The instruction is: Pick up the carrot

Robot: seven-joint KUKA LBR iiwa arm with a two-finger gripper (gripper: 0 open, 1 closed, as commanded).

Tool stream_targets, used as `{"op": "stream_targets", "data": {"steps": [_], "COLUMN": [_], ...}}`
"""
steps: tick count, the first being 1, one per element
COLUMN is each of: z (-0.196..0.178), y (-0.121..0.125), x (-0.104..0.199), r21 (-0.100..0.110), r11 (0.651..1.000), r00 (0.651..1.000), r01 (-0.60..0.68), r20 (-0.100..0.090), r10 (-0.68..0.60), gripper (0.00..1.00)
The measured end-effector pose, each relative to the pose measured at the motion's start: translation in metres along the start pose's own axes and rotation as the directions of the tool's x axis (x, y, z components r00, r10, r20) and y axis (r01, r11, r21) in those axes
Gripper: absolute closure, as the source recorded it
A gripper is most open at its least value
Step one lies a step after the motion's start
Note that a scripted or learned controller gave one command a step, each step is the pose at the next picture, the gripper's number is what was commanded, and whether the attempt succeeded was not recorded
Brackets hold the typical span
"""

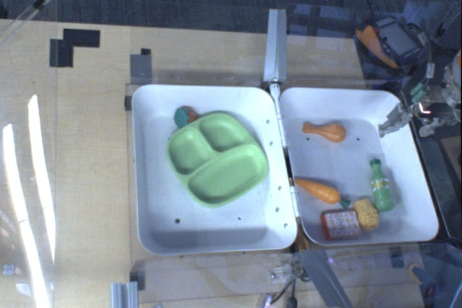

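Mostly the desk [72,155] is filling the view, a pale wooden top carrying two strips of dark tape near its upper left, with dark carpet lying beyond its far edge. Two shallow white bins are sitting side by side on it, touching along a metal rail. The left bin [155,220] is holding a green divided plate [218,159], which is lying tilted toward the bin's middle; a small round thing, part teal and part reddish, is peeking out from behind the plate's upper left edge and is too hidden to identify. The right bin [404,220] is holding several toy foods. The carrot [317,190] is lying flat near that bin's left wall, its green tip pointing right. A tan drumstick [325,131] is resting well apart from it, toward the far wall. A red can [341,224] is lying on its side near the front wall, touching a yellow corn cob [366,213], and a green bottle [381,186] is standing just beside the cob. The pincer [422,106] is hovering at the bin's upper right rim, blurred and partly cut off; whether it is released or clenched, I cannot tell.
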State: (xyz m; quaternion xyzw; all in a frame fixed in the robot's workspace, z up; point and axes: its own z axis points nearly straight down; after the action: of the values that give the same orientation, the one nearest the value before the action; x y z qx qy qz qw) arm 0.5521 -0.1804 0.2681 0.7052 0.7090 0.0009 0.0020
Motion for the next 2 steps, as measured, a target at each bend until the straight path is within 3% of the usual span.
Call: {"op": "stream_targets", "data": {"steps": [1, 2], "z": [0.123, 0.178], "y": [0.005, -0.042], "x": [0.045, 0.085], "r21": [0.0, -0.012], "r11": [0.964, 0.956], "r00": [0.964, 0.957], "r01": [0.264, 0.292], "r20": [-0.002, 0.006], "r10": [-0.264, -0.292], "gripper": [0.0, 0.0]}}
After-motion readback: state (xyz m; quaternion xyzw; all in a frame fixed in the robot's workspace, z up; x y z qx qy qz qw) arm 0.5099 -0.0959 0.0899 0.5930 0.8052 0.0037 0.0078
